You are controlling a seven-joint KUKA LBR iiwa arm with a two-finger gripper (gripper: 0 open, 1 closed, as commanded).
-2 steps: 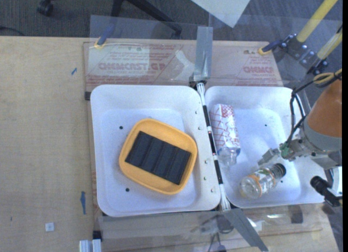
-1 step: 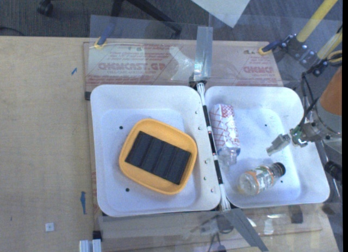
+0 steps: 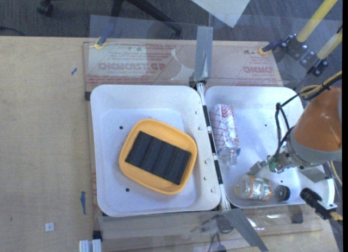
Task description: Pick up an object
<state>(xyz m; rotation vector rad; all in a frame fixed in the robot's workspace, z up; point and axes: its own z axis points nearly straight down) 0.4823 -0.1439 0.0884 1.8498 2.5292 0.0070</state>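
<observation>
End effector (image 3: pixel 270 165) low in right white bin (image 3: pixel 255 101), grip state unclear (blurred); clear round plastic jar (image 3: pixel 255 188) lying near could roll away if nudged.

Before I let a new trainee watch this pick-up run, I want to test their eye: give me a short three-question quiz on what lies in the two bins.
1. True or false: the yellow tray lies in the left bin.
2. Which lies closer to the gripper? A) the clear jar B) the plastic bottle
3. Fill in: the bottle with the red and white label lies along the ____ wall of the right bin.

Key: 1 true. 2 A. 3 left.
</observation>
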